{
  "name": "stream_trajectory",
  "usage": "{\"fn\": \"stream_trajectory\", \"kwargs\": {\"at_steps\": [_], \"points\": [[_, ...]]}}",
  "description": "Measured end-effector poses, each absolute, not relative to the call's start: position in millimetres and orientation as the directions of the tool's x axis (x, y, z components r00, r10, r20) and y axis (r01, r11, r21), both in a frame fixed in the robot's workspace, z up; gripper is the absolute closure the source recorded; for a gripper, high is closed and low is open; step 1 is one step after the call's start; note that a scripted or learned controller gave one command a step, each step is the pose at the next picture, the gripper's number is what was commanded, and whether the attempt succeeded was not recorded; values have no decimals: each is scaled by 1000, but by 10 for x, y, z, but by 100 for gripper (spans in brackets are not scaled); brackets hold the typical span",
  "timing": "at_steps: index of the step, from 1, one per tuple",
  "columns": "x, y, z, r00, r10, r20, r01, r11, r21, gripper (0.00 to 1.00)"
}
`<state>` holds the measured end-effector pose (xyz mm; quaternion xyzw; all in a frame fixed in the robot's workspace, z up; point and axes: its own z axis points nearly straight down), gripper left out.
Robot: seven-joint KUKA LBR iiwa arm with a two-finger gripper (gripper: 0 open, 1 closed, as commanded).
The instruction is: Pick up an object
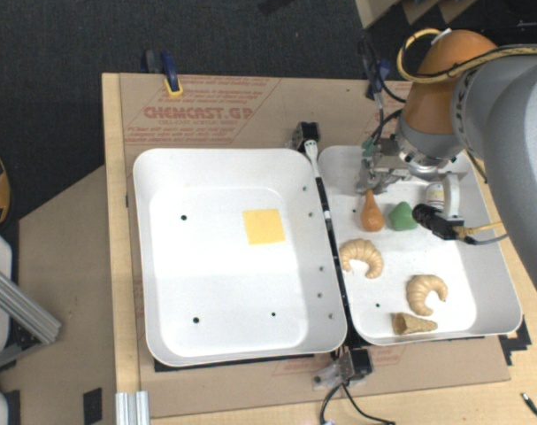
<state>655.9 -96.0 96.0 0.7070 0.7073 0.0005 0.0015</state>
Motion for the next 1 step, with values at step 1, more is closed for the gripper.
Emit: {"fn": "stream_trajectory", "kwargs": {"at_steps": [1], "points": [[6690, -377, 1920, -7, 1000, 1, 1000, 7, 12, 100]]}}
